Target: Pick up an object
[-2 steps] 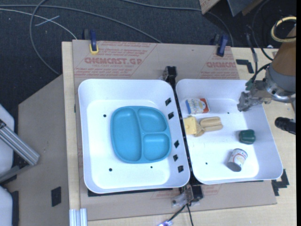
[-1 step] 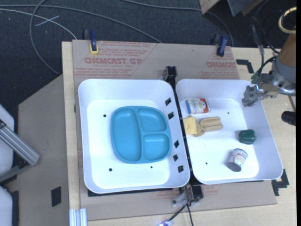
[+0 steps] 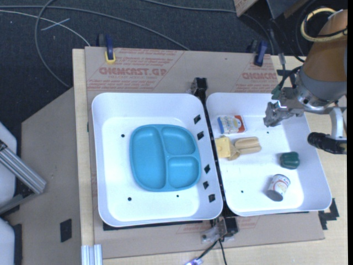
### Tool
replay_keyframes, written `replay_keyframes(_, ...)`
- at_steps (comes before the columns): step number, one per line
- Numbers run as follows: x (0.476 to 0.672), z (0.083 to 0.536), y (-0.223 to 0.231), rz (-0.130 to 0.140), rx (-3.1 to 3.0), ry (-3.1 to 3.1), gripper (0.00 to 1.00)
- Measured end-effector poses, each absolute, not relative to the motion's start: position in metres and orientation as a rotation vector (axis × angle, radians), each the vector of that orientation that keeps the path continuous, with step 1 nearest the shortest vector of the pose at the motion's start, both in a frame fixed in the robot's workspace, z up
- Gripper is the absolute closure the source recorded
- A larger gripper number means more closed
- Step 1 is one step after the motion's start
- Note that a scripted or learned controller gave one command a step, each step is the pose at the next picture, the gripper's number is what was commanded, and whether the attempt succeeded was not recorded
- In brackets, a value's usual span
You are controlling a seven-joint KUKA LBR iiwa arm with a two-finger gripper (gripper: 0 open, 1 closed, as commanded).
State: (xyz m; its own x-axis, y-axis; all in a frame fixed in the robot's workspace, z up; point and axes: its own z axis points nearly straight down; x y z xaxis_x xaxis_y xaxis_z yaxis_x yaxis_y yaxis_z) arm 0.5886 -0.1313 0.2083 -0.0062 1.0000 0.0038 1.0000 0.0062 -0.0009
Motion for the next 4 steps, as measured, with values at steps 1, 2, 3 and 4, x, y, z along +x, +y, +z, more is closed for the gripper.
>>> replay_keyframes(1,0.574,0.201,-0.079,0.0,-2.212,-2.224,1.0)
replay_keyframes(2,0.563,0.217,-0.029,-0.003,-2.212,-2.226,1.0)
replay_keyframes(3,0.548,0.213,0.015,0.001,-2.213,-2.223,1.0)
replay_keyframes(4,0.542,0.211,0.07,0.0,-2.211,-2.226,1.0)
